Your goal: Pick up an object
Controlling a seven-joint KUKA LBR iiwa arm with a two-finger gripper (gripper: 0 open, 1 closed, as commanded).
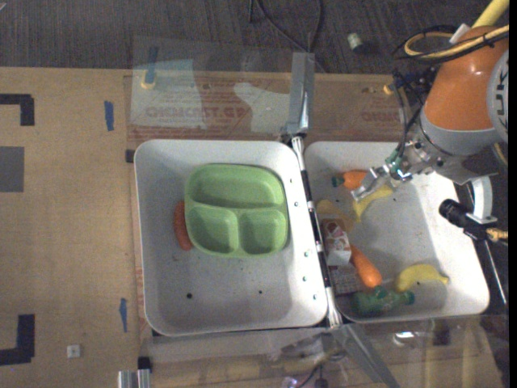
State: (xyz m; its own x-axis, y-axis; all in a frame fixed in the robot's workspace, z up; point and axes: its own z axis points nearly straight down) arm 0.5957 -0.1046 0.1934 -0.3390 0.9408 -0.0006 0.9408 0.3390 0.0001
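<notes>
My gripper [378,183] hangs over the upper left part of the right bin [460,241]. An orange carrot [353,179] lies just to its left. A yellow banana-shaped piece [367,203] lies right under its tip; whether they touch is unclear. Further down the same bin are a small printed carton [336,241], a second carrot [366,270], a yellow banana [421,277] and a green bottle [381,300]. A pale yellow piece [327,208] rests against the bin's left wall.
The left bin [161,281] holds a green divided tray [237,210] with an orange-red item [181,225] at its left side. A metal divider [311,217] separates the bins. The arm's orange band [462,87] looms over the right bin's top right corner.
</notes>
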